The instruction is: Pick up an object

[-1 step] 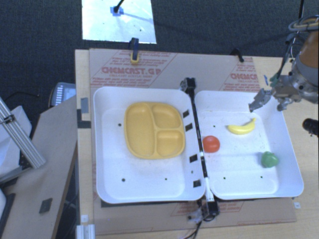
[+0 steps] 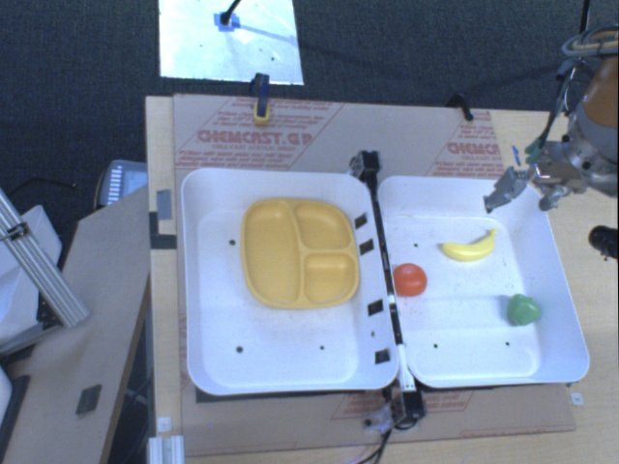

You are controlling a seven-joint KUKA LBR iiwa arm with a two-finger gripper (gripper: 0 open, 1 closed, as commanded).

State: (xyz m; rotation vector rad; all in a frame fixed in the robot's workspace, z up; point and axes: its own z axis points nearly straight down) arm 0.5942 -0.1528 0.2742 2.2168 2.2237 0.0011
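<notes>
Yellow banana (image 2: 469, 247); orange-red tomato (image 2: 410, 279); green fruit (image 2: 523, 309); yellow tray (image 2: 299, 253)

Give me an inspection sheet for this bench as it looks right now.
Surface: bench bearing two white bins, left bin and right bin, side by side.
Job's things: banana, tomato and green fruit, all apart in the right bin.
Clutter: yellow tray lying in the left bin.
Grippers: gripper above the right bin's far right corner, holding nothing.
Cables: bundle at the near edge between the bins.
Surroundings: dark carpet, pale sheet beyond the bench.
</notes>
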